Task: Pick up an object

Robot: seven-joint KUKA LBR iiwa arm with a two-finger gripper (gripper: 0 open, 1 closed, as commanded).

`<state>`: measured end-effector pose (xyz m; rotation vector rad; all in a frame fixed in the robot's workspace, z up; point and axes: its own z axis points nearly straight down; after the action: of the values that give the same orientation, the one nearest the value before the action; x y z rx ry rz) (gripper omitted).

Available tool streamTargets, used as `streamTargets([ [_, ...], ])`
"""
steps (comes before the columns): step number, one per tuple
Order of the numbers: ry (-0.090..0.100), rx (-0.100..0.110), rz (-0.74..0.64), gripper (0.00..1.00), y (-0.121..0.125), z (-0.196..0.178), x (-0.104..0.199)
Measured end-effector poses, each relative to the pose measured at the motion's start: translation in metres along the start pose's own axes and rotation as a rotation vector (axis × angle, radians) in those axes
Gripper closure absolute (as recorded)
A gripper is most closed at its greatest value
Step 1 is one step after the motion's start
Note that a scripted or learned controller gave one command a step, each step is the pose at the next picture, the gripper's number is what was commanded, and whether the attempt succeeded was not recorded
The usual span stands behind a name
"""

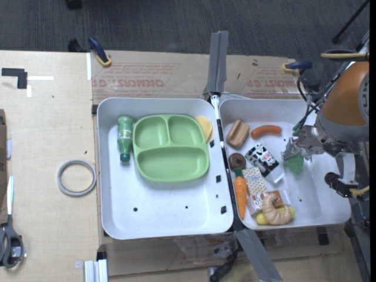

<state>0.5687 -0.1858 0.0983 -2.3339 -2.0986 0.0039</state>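
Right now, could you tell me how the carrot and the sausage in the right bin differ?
The carrot lies lengthwise along the bin's left wall, near the front; the sausage lies crosswise toward the back. The carrot tapers and has a green top; the sausage is evenly thick with rounded ends. Both are orange-toned toy foods, lying flat.

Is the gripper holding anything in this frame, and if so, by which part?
Cannot tell. The gripper is down in the right bin on a green object, but no grasp is visible.
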Motion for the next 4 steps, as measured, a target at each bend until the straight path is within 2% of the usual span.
streamTargets([
  [1, -0.001, -0.002, -0.092, 1.0, 0.038, 0.008, 0.018],
  [2, -0.002, -0.002, -0.089, 1.0, 0.066, -0.085, 0.033],
  [3, -0.001, -0.002, -0.479, 1.0, 0.0, -0.098, 0.028],
  [4, -0.001, -0.002, -0.644, 1.0, -0.038, -0.122, -0.016],
])
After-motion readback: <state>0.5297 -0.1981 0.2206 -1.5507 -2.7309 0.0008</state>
